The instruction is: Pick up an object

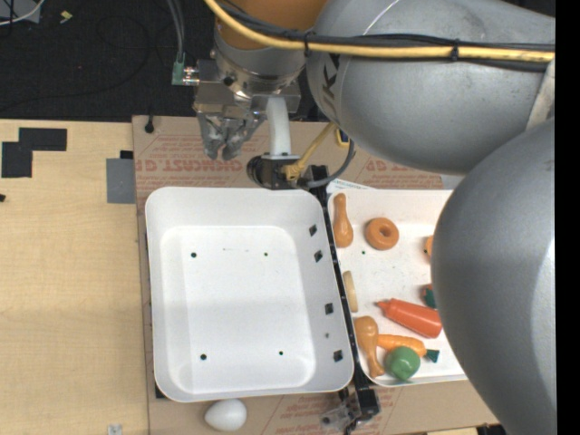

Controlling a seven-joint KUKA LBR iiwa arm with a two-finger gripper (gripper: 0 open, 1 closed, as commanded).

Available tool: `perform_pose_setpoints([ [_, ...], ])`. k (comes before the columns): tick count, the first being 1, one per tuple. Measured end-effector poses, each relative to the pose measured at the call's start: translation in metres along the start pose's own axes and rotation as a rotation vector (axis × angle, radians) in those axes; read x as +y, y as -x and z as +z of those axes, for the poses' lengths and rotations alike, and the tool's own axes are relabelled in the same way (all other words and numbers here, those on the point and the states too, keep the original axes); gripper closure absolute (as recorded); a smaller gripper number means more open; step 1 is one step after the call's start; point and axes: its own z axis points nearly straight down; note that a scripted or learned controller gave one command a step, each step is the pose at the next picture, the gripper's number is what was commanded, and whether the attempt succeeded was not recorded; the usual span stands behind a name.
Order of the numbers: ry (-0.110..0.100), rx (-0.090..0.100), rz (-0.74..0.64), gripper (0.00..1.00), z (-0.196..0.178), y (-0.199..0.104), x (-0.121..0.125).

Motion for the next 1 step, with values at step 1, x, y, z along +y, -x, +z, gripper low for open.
perform_pose_setpoints([
  [1,0.034,0.011,-0.001,1.00,-0.1728,0.0019,-0.0033],
])
